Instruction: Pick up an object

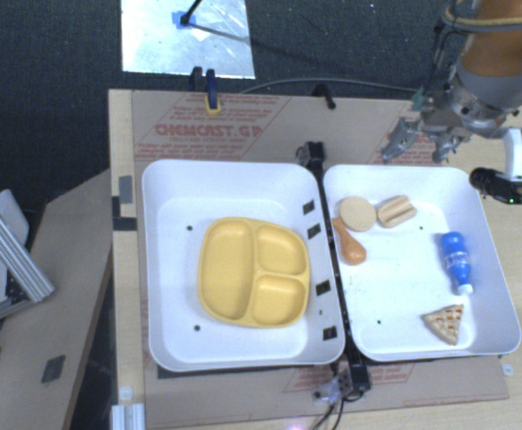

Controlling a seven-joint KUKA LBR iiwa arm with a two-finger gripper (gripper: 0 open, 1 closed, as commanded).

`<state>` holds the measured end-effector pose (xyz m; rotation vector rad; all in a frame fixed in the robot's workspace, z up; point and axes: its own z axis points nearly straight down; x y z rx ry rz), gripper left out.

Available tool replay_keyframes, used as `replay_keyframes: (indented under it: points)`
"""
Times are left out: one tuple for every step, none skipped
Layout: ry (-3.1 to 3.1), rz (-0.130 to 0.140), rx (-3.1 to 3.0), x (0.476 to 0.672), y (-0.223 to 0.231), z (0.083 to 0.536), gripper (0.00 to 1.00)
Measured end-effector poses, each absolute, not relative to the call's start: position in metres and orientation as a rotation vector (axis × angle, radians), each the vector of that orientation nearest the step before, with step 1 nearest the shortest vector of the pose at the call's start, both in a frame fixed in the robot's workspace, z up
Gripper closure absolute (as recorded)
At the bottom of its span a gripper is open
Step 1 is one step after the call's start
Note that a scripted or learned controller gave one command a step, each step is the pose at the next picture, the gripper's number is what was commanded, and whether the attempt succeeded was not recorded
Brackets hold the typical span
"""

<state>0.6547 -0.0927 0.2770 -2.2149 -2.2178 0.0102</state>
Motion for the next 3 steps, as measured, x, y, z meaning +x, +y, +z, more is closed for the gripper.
replay_keyframes:
  points:
    - [-2.226, -0.002, -2.219, 0.656, -0.092, 0.284, 0.00]
    - [-2.223, 0.002, -2.220, 0.662, -0.097, 0.240, 0.00]
    - [-2.222, 0.003, -2.218, 0.659, -0.094, 0.178, 0.00]
